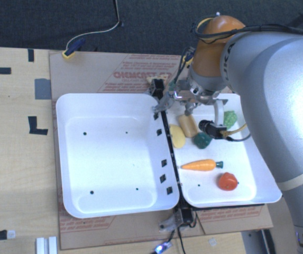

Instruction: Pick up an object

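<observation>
Objects for picking all lie in the right bin [246, 194], crowded toward its upper left: a tan, bread-like cylinder [187, 125] tilted near the divider, a pale yellow rounded piece [177, 137] just below it and close against the bin's left wall, a dark green lump [202, 139] beside those, and a light green leafy piece [230, 118] further right, partly behind a black cable. Lower down sit an orange carrot [199, 165] with a green stub end, lying crosswise, and a red tomato-like ball [228, 181] near the bottom edge — these two have open white floor around them. The left bin [109, 152] shows only smooth white plastic with four small dark dots, its rim rounded and its floor shallow. Between the two bins runs a dark seam with small black clips. The tool [193, 102] hangs at the top of the right bin, just above the tan cylinder and near the divider; its metal parts are tangled with wires and seen from above, so I cannot tell whether it is spread or closed, and nothing is plainly held. The grey arm [270, 89] with its orange band covers the right bin's upper right side. Both bins rest on a brown cardboard sheet [130, 73] over the pale wooden tabletop [14, 142], which is marked with black tape — a yellow-tipped cable [74, 46] lies at the sheet's top left corner.
</observation>
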